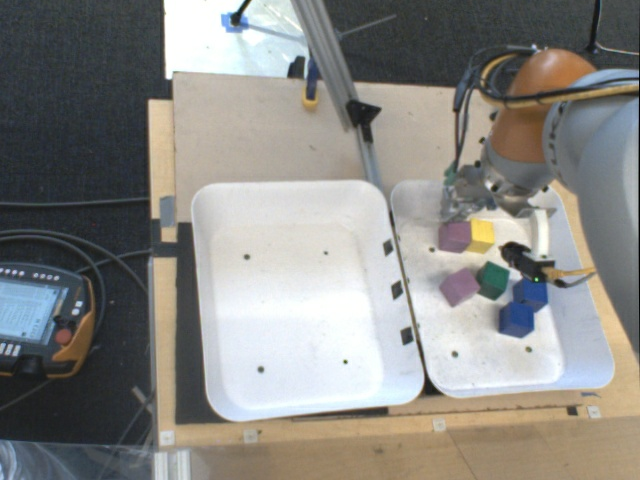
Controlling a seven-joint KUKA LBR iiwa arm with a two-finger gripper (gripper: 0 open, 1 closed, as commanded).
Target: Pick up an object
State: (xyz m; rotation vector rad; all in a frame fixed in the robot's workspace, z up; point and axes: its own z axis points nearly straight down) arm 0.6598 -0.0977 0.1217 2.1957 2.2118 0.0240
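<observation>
Several small blocks lie in the right bin (pixel 520 373): a purple block (pixel 454 236) beside a yellow block (pixel 482 234) near the back, then another purple block (pixel 460 287), a green block (pixel 492 280) and two blue blocks (pixel 530 293) (pixel 516 319). My gripper (pixel 458 204) hangs low over the back of this bin, just above and behind the rear purple and yellow blocks. The grey arm with its orange band (pixel 535 93) covers the bin's back right corner. I see no block between the fingers.
The left bin (pixel 215 208) sits beside the right one, their rims meeting in the middle. A slanted metal pole (pixel 330 58) crosses the board behind the bins. A teach pendant (pixel 35 318) and cables lie on the floor at far left.
</observation>
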